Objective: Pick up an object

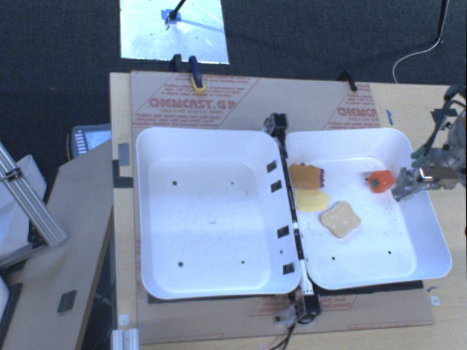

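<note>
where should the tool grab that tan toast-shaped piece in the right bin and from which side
Probably from straight above, closing across the tan piece at its narrower middle: it lies flat on the right bin floor, apart from the yellow piece.

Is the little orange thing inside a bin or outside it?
Inside. The orange thing lies on the floor of the right bin, near its right side, with the gripper just beside it.
</note>
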